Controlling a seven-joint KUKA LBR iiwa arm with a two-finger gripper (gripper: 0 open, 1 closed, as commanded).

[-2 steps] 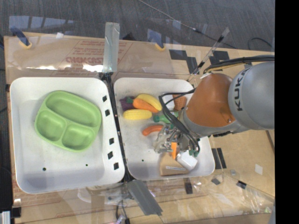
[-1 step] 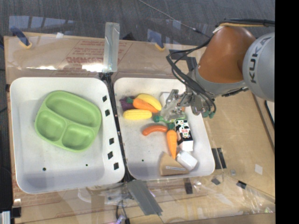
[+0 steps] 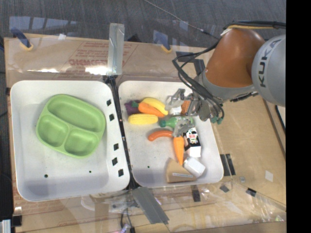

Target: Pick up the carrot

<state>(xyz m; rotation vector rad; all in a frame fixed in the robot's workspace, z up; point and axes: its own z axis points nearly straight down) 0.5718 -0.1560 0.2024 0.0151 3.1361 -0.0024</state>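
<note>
The carrot is an orange tapered piece lying in the right bin, its thin end pointing toward the front. My gripper hovers over the middle of that bin, just behind the carrot's thick end. Its two metal fingers stand apart, open, and I see nothing gripped between them. The lower finger sits close above the carrot's thick end and a small green piece.
The right bin also holds a yellow corn cob, a yellow and orange pair, a curved orange piece, a purple piece, white blocks and a tan wedge. A green divided plate lies in the left bin.
</note>
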